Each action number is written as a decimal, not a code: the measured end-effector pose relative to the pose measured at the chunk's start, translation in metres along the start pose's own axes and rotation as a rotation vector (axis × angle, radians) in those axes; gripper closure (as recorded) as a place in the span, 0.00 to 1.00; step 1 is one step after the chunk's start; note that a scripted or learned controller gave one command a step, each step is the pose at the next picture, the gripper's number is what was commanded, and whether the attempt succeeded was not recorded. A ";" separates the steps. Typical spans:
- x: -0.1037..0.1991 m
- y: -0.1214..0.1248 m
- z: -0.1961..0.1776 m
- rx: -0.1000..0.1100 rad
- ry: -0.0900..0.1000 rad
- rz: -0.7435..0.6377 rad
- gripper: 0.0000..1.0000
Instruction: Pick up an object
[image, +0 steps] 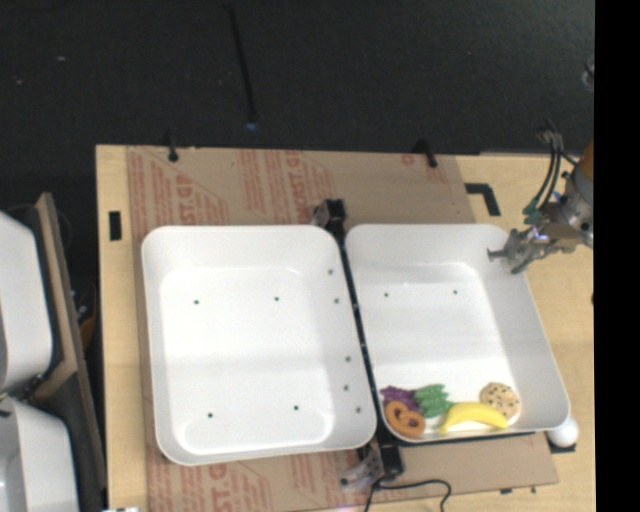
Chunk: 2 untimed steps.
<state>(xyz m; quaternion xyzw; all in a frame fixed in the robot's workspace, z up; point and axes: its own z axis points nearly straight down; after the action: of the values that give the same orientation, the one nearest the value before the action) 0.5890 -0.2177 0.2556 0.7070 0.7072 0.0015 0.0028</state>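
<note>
Two shallow white plastic bins side by side on the cardboard-covered bench (250, 180): left bin (160, 300) bare white inside, right bin (520, 320) holding a small cluster pressed along its six o'clock wall. In that cluster, from seven towards five o'clock: orange and purple round toy (405, 418) under a purple grape bunch (397, 397), green leafy toy piece (434, 399), yellow plastic banana (472, 417), round tan speckled cookie (499, 399), all touching or nearly so. Grey two-finger gripper (515, 251) hanging at the right bin's two o'clock rim, well apart from the cluster; too small and blurred to tell how it is set, nothing seen held. Likely trouble from here: crowded toys hard against the wall, so a descent may clip the rim, nudge a neighbour, or close on two things and slip off the curved banana
</note>
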 end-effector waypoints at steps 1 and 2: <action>-0.001 0.000 -0.009 0.005 0.001 0.000 1.00; 0.055 -0.006 0.002 0.006 0.003 -0.003 1.00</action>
<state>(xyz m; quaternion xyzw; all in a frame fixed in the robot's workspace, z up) 0.5829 -0.1623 0.2535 0.7060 0.7082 0.0005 -0.0001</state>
